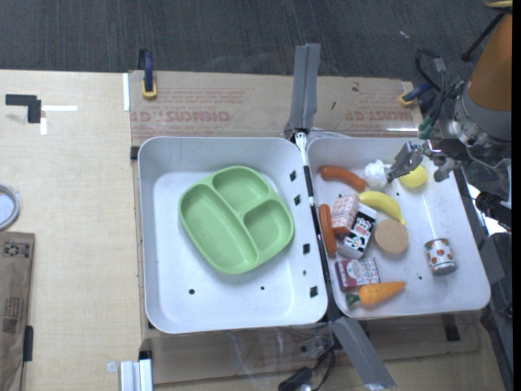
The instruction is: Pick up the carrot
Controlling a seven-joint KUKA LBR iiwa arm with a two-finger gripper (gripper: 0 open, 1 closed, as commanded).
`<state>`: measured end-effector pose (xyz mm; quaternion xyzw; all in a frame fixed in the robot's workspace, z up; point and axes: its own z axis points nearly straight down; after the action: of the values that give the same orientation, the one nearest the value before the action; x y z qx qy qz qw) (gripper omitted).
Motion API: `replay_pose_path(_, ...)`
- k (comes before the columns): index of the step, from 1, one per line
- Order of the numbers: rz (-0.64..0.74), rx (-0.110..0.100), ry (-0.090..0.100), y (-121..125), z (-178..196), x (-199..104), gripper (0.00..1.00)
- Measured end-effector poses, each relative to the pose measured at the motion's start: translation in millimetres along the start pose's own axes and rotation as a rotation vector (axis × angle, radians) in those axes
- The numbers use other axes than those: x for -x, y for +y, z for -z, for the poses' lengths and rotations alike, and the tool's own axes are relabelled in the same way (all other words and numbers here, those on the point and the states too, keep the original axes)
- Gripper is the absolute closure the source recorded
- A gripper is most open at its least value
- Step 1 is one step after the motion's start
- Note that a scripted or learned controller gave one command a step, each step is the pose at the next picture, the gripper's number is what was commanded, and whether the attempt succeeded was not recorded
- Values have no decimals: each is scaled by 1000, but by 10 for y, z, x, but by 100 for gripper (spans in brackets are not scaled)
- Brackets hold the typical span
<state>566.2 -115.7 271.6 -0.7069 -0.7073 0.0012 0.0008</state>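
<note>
The carrot is orange with a green stub and lies along the front wall of the right bin. It is just in front of a small red packet. My gripper hangs over the back of the same bin, far behind the carrot. Its two dark fingers are spread apart, so it is open. A yellow lemon lies just below and between them, and I see no grip on it.
The right bin also holds a banana, two sausages, a cow-print carton, a brown disc and a small can. A green divided plate lies in the left bin.
</note>
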Motion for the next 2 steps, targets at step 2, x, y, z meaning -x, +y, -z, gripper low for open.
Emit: replay_pose_path(2, 436, 1, 1, -619, -1132, -137, 0)
